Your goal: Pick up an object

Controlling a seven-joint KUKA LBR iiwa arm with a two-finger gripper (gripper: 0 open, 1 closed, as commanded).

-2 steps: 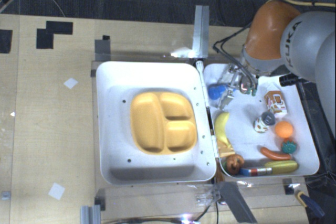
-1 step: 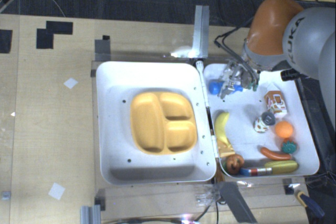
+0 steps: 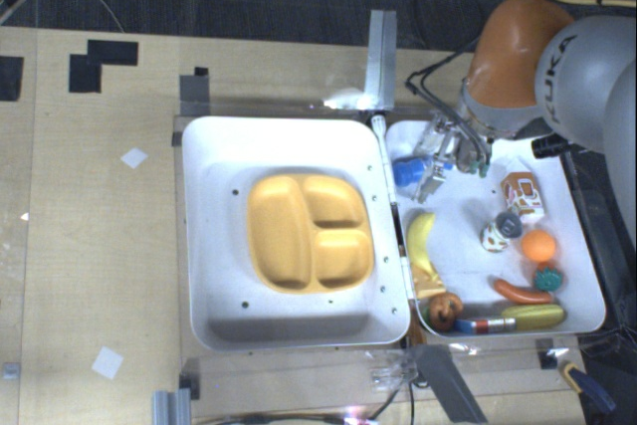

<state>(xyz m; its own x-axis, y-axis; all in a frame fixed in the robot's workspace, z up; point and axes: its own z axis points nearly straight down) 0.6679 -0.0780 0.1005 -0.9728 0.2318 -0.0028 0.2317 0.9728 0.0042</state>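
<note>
Camera view from above the desk [image 3: 90,244]: the grey KUKA arm with its orange band [image 3: 513,50] is seen reaching in from the right, bent down over the far left corner of the right-hand shallow white bin [image 3: 587,299]. Its gripper [image 3: 438,169] is lowered beside a small blue object [image 3: 408,172] lying against the bin's left wall; whether that object is touched or gripped cannot be told, and how far the gripper is open cannot be made out at this angle. Nothing is shown lifted, so the pick is judged to be at the reaching or closing stage, with the grasp and the lift left to do. Other candidates are spread across the same bin: a yellow banana [image 3: 422,244], a round orange ball [image 3: 538,246], a red sausage-shaped toy [image 3: 521,291] and a small printed carton [image 3: 524,194]. A yellow sectioned plastic tray [image 3: 309,232] is seen lying in the left-hand white bin [image 3: 214,164], well apart from the arm.
</note>
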